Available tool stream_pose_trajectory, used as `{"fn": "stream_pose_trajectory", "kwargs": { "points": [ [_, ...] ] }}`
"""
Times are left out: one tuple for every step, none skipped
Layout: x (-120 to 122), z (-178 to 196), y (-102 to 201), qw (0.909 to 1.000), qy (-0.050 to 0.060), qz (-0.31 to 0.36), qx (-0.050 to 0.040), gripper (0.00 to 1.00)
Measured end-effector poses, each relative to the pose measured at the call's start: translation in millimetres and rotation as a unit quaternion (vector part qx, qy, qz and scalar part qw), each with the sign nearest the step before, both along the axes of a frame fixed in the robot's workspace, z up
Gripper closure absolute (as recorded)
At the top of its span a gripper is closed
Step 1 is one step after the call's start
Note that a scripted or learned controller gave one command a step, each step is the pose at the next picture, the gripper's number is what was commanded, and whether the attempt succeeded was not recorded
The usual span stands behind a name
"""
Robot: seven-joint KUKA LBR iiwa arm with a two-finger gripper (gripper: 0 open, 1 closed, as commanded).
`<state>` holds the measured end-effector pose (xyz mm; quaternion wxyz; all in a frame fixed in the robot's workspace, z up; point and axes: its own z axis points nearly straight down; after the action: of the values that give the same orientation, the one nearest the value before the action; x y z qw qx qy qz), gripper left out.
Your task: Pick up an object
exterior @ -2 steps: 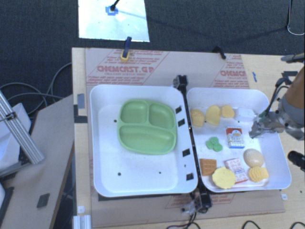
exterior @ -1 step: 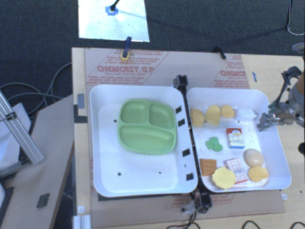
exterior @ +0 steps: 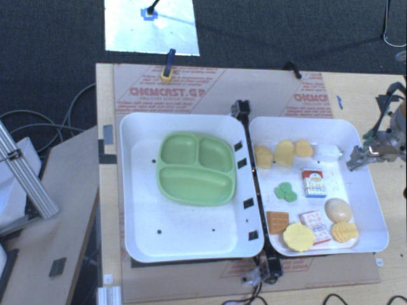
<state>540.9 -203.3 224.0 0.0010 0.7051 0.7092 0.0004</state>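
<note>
two shallow white plastic bins (exterior: 137, 170) sit side by side; the metal two-finger gripper (exterior: 353, 158) hovers over the right rim, whether spread or pressed together cannot be told.

I can read red letters, "CHEMCAST GP", on the brown sheet (exterior: 166, 93) under my two bins. The same red word (exterior: 311, 98) is printed again further right, but there it is upside down.
</note>
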Motion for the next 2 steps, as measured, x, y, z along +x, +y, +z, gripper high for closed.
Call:
{"fn": "stream_pose_trajectory", "kwargs": {
  "points": [
    [19, -9, 47, 1.0000, 0.001, 0.002, 0.0011, 1.00],
    [32, -7, 90, 1.0000, 0.000, 0.002, 0.0011, 1.00]
  ]
}}
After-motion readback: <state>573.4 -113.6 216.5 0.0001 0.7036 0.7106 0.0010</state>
